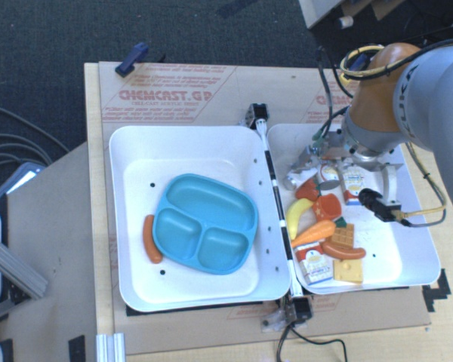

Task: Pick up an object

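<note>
The pincer (326,164) hangs low in the right bin (419,266), over the far end of a heap of toy food; whether it grips anything I cannot tell. A banana (297,214) and carrot (314,233) lie just beside. The left bin (124,202) holds a blue plate (204,223).

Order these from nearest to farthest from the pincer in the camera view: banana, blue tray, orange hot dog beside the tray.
1. Banana: right bin, just below-left of the pincer.
2. Blue tray: middle of the left bin.
3. Orange hot dog: at the tray's left edge.
</note>
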`<move>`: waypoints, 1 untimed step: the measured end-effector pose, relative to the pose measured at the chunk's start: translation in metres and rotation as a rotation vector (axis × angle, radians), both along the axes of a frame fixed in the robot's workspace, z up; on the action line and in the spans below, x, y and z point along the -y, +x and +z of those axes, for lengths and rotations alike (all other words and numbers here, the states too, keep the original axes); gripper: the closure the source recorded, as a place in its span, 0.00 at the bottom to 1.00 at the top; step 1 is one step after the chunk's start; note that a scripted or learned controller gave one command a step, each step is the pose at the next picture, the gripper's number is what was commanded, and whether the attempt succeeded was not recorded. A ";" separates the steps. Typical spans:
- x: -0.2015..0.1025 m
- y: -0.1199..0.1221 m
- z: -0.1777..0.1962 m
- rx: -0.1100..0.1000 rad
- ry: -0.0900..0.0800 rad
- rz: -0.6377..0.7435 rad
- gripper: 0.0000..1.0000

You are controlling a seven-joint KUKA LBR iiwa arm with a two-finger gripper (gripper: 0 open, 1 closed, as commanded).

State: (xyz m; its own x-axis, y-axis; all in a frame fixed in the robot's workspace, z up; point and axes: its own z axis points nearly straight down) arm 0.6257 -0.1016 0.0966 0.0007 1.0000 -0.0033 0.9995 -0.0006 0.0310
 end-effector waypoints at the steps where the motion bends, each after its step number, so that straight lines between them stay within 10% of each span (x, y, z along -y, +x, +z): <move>1: 0.005 0.002 0.014 0.007 -0.010 -0.003 1.00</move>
State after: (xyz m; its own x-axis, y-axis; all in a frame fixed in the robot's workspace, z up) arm 0.6273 -0.1068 0.1102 0.0034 0.9999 -0.0135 0.9993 -0.0028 0.0383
